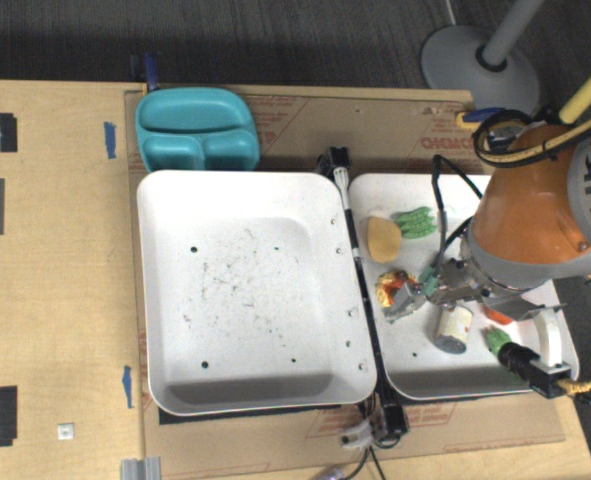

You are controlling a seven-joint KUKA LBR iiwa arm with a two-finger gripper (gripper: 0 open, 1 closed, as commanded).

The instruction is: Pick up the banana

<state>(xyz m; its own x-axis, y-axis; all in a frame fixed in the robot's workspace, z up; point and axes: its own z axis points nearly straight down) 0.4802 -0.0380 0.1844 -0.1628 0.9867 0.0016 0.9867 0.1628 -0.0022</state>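
Task is not being completed yet: nothing is being seen lifted, and nothing is being seen held by the gripper (435,288), so the whole pick is being judged as left to do. The gripper is being positioned low over the middle of the right bin (560,343), under the orange-banded arm (530,218); whether it is open or closed cannot be told, as its tip is being lost in clutter and shadow. The banana (382,238) is being taken to be the pale yellow rounded piece lying at the far-left of the right bin, just beside the divider; that ID is being offered as a judgement, since its shape is being seen end-on at best. It is lying apart from the gripper, far-left of it, so a move that way, a descent and a close are being judged as outstanding. Contents of the right bin are being listed: a green item (415,221) just right of the banana, an orange-red item (393,288) touching or just beside the gripper's left, a white cylinder (453,328) near of it, and a second green piece (497,340) further right. The left bin (245,288) is being shown with a bare, speckled floor. A teal tray (195,128) is being kept beyond it.
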